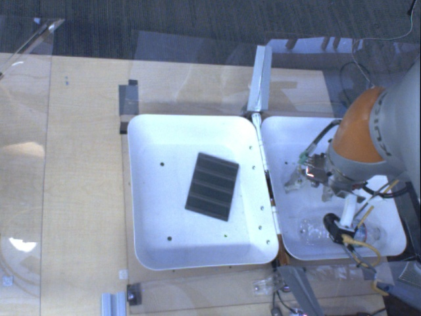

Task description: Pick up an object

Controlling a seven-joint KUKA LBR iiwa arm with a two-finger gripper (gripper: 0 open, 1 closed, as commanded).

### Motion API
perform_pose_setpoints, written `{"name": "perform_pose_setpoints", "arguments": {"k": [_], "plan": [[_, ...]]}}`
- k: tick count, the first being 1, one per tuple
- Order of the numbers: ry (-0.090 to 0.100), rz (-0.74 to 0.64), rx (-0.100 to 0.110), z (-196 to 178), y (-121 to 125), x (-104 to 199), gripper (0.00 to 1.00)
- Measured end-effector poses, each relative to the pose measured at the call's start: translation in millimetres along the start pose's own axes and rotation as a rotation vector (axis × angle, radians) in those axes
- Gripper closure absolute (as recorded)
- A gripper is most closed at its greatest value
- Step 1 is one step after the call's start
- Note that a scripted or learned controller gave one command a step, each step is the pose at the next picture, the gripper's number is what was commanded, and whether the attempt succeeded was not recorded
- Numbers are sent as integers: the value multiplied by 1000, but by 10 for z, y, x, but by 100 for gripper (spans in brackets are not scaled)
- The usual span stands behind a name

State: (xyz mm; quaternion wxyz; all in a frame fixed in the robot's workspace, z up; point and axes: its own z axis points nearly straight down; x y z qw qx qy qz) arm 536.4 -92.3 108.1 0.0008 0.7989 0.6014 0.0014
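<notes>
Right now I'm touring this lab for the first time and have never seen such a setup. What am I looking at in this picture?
This is a single picture from a camera fixed above a bench, looking down at a slant. The big grey shape with the orange band is a robot arm, reaching in from the right. At its end is the gripper, its grabbing tool, over the right white bin. The left white bin holds a dark ribbed block, lying flat and turned at an angle. Near the front of the right bin is a faint see-through shape, too unclear to name. I see nothing held in the gripper.
</notes>
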Motion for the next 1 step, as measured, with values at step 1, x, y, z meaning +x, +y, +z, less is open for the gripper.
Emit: {"name": "perform_pose_setpoints", "arguments": {"k": [1], "plan": [[-1, -133, -2, -62, 921, -32, 0]]}}
